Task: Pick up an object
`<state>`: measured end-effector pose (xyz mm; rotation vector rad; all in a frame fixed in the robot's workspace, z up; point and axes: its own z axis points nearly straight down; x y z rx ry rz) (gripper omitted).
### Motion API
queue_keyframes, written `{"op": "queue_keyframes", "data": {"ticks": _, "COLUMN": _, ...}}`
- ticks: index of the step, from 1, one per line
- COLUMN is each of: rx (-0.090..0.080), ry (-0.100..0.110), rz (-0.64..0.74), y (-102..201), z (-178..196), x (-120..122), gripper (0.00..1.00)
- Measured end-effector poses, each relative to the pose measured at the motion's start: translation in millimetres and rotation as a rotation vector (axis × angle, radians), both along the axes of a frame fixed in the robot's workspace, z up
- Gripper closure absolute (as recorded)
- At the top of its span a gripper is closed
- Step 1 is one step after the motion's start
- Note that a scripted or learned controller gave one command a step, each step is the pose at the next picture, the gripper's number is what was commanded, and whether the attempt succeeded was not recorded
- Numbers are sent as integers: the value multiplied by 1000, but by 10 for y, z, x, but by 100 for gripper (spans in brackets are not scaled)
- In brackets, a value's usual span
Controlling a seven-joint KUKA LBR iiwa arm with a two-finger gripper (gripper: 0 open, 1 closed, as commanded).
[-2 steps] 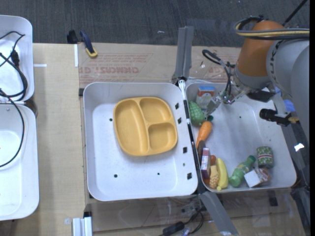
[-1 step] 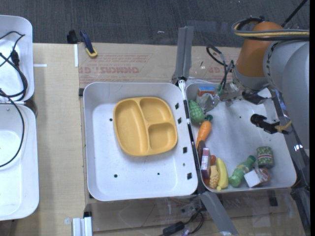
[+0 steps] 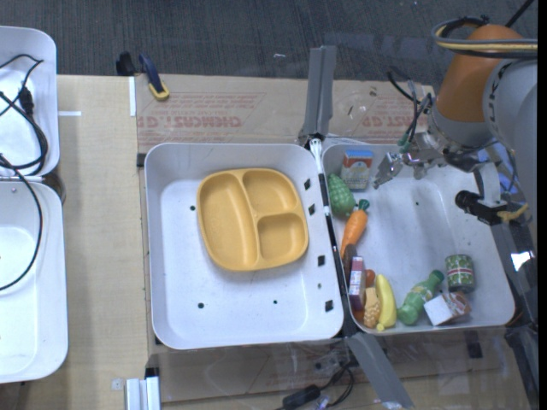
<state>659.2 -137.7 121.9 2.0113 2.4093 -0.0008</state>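
Near cluster: banana (image 3: 385,301), green bottle (image 3: 419,296) and can (image 3: 459,272) are crowding the lower right bin (image 3: 427,216); fingers risk snagging neighbours.
Mid: carrot (image 3: 355,228) is hugging the wall.
Far: gripper (image 3: 395,167), fingers spread and holding nothing, is hovering beside the carton (image 3: 357,167); closing could nudge it away.

The setting is a robotics laboratory test bench. A grey industrial arm (image 3: 504,101) with an orange band is mounted to the right of two shallow white bins (image 3: 162,254). The bins rest on a wooden bench top (image 3: 94,143) covered by a printed cardboard sheet (image 3: 222,109) behind them. Loose black cables (image 3: 21,118) lie left of the bins, a clamp (image 3: 152,77) sits behind them, and dark carpet (image 3: 256,15) lies beyond the bench.
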Motion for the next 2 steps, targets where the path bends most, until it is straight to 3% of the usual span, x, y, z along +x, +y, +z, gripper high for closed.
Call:
{"op": "queue_keyframes", "data": {"ticks": 1, "rx": 0, "ry": 2, "rz": -70, "y": 263, "z": -299, "x": -586, "gripper": 0}}
{"op": "queue_keyframes", "data": {"ticks": 2, "rx": 3, "ry": 4, "rz": 63, "y": 242, "z": -305, "x": -1383, "gripper": 0}}
